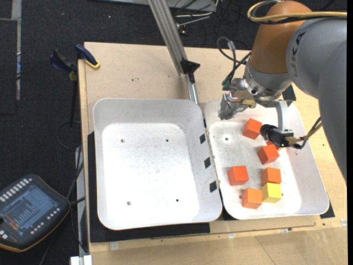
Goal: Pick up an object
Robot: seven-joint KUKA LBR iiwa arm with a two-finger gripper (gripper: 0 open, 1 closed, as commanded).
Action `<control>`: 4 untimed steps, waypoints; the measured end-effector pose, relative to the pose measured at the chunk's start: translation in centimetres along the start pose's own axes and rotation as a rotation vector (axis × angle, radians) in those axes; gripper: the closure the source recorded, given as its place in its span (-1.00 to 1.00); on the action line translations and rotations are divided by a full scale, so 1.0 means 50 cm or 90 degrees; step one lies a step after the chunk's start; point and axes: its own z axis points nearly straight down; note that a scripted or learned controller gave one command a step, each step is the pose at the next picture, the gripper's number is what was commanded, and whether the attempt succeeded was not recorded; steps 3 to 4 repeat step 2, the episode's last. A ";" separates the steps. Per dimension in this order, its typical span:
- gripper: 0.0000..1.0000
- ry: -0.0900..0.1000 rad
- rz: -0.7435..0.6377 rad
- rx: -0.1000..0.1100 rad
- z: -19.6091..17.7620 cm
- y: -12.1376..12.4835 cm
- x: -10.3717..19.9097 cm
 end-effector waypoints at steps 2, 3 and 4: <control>1.00 0.001 0.001 -0.002 -0.019 0.057 0.219; 1.00 0.001 0.001 -0.002 -0.019 0.057 0.219; 1.00 0.001 0.001 -0.002 -0.019 0.057 0.219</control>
